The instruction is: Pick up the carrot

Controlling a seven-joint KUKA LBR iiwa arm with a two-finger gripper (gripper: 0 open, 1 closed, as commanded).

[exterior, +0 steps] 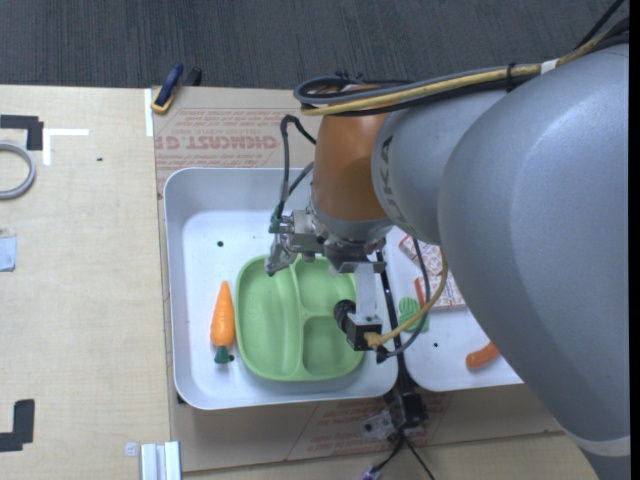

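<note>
Arm [520, 218] over tray [290, 328]; carrot [222, 314] seemingly untouched.

1. The carrot [222, 313] looks like smooth orange plastic with a slight sheen and a dark green end.
2. The green divided plate [262, 330] is smooth, glossy plastic.
3. The left bin [190, 218] is white plastic, smooth and faintly shiny.
4. The arm [520, 218] has a smooth, satin grey shell, and its orange band [345, 168] is glossier.
5. The bench [80, 298] looks matt, like pale wood or board.
</note>
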